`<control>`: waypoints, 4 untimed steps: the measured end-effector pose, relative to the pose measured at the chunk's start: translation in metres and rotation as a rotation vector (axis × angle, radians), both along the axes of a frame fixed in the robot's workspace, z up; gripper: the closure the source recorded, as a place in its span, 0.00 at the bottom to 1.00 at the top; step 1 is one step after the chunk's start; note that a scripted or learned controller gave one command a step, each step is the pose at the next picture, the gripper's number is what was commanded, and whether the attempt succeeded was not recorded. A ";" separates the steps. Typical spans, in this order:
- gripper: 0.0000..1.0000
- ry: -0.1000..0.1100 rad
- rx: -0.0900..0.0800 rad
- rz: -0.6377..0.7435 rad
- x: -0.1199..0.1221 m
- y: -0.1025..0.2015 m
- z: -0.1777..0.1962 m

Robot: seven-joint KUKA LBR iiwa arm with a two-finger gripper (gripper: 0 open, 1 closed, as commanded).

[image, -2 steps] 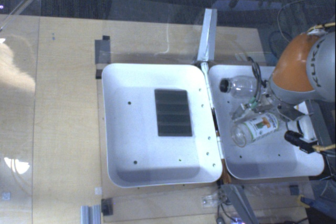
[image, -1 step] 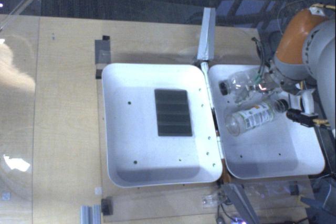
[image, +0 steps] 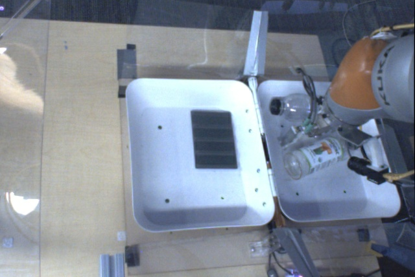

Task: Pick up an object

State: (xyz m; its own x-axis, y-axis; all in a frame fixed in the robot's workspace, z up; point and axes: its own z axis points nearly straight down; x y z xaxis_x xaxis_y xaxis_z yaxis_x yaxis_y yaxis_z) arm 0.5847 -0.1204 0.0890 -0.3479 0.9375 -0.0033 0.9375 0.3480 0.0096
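A dark ribbed rectangular pad (image: 213, 139) lies flat in the middle of the left bin (image: 149, 159). In the right bin (image: 337, 201) lie two clear plastic bottles. One has a black cap (image: 290, 106) and rests near the bin's back left. The other carries a white and green label (image: 315, 156) and lies on its side mid-bin. My gripper (image: 313, 126) reaches down between the two bottles, close above them, mostly covered by the wrist. The orange band (image: 355, 76) of the arm hangs over the bin's right part.
A metal divider rail (image: 255, 52) runs back from where the bins meet. A black cable and connector (image: 364, 168) hang by the right bin's edge. The wooden bench (image: 71, 139) stretches to the left under a clear sheet.
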 end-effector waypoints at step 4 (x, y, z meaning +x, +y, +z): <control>0.00 0.039 -0.003 0.120 0.039 -0.054 -0.003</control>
State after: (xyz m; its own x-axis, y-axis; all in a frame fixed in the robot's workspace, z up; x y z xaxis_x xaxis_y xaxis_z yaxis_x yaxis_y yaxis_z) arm 0.6237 -0.1746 0.0864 -0.4574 0.8892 0.0096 0.8888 0.4574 -0.0271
